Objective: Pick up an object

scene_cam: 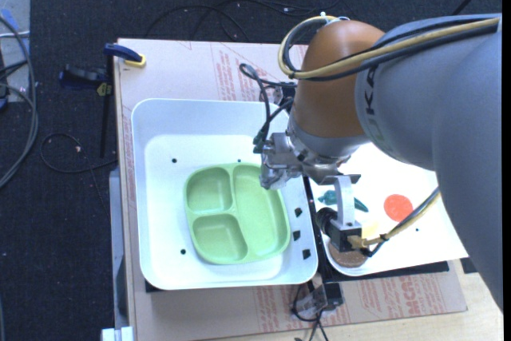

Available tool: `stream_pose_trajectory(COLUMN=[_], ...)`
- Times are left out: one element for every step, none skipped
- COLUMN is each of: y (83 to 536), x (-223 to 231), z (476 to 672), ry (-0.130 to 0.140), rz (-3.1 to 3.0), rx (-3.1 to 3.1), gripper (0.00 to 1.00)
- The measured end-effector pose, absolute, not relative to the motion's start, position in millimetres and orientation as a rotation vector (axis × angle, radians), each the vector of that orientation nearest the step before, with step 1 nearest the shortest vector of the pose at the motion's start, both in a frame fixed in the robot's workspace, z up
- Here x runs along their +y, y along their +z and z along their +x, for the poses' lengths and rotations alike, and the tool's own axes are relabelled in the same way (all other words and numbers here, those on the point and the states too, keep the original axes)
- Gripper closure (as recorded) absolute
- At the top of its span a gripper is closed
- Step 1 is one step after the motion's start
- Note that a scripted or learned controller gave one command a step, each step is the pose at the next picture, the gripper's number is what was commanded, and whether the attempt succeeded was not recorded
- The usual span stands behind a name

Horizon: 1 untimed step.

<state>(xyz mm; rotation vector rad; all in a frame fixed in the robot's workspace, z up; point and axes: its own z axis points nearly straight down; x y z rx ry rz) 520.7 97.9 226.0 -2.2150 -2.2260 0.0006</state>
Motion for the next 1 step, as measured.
stream_pose_trajectory(y=[226.5], x=[95.5], z=[521.2], ry=[0.000], rz=[-2.221], rx=[-2.222], gripper=[0.00])
